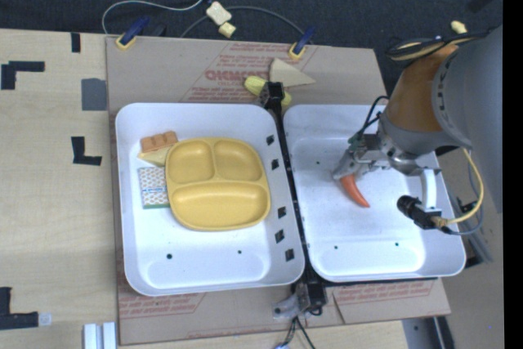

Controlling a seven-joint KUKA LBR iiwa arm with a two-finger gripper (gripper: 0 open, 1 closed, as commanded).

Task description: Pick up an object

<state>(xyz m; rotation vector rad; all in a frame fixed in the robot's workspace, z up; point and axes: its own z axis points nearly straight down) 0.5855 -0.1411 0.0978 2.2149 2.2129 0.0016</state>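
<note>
At right of centre, the two-finger gripper (353, 169) touches the small orange carrot-shaped piece (355, 190); its grip cannot be told. The tapered piece could slip sideways.

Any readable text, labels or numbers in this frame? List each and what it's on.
Red printed lettering on the brown cardboard sheet under the two white bins: too blurred and slanted to read.
Red print on the same cardboard's bottom edge, below the bins: too small to read.
Small patterned card beside the yellow divided plastic plate: a pattern, no legible words.
Nothing else carries text.
</note>
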